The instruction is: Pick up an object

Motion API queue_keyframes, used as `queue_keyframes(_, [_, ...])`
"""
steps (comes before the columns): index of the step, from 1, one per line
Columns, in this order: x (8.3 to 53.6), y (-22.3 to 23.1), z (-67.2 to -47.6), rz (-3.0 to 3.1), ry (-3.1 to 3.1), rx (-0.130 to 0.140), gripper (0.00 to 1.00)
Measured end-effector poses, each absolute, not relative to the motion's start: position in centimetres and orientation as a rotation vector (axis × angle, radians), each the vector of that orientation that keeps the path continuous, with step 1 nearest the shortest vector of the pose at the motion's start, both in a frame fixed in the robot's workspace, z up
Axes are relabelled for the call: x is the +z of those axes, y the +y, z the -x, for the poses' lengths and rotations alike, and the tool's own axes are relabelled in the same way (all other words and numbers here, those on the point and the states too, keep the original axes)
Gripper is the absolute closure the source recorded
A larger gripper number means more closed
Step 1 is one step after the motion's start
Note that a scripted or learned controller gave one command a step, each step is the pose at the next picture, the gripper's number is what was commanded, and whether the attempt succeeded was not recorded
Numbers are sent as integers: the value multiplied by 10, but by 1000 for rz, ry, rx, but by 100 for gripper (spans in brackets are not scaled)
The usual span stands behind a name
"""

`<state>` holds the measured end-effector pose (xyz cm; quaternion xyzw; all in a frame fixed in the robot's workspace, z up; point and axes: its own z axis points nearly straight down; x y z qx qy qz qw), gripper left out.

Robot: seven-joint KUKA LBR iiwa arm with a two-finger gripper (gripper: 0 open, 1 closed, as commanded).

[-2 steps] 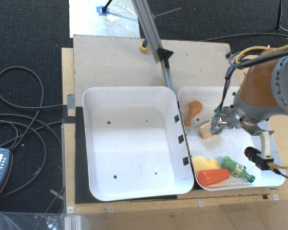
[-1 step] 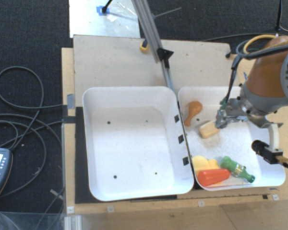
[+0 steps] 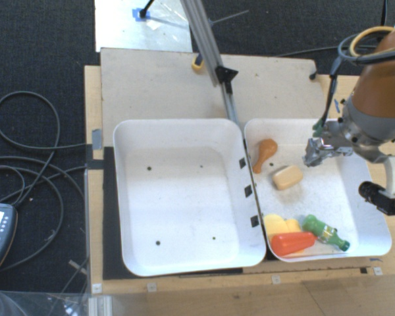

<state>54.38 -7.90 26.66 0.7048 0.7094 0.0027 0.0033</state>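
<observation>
The right bin holds a brown drumstick-shaped piece near its left wall, a tan block in the middle, and at the front a yellow piece, a red-orange pepper-like piece and a green bottle. My gripper hangs over the bin's back part, just up and right of the tan block. Nothing shows between its fingertips.
The left bin sits beside the right one, sharing a wall with black clips. A grey pole slants down from the top to the bins' back edge. Cables lie on the floor at left.
</observation>
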Motion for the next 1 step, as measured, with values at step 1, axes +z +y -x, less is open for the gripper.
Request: queue_keyframes(1, [270,-29,-543,-2209,2233,6,100])
